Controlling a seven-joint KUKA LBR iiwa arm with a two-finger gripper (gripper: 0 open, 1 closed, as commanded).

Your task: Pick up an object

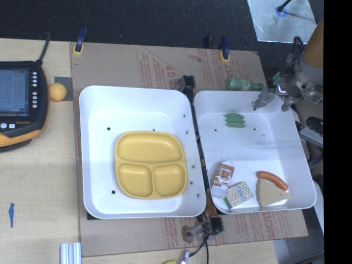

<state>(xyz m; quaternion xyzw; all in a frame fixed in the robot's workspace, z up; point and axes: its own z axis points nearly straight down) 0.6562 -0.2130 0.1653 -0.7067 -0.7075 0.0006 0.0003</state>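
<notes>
white plastic bins side by side on bench. camera view: left bin (93, 147) carries yellow divided tray (149, 164) at centre. right bin (286, 147) carries green pea pod (235, 119) near far edge; two small packets (231, 187), sausage (271, 179), cheese wedge (272, 194) along near edge. gripper (273, 99) hovers over right bin's far right corner, jaws spread, nothing between them. step: approach, nothing picked yet. next move calls for choosing object, likely pea pod as nearest, then descent.
</notes>
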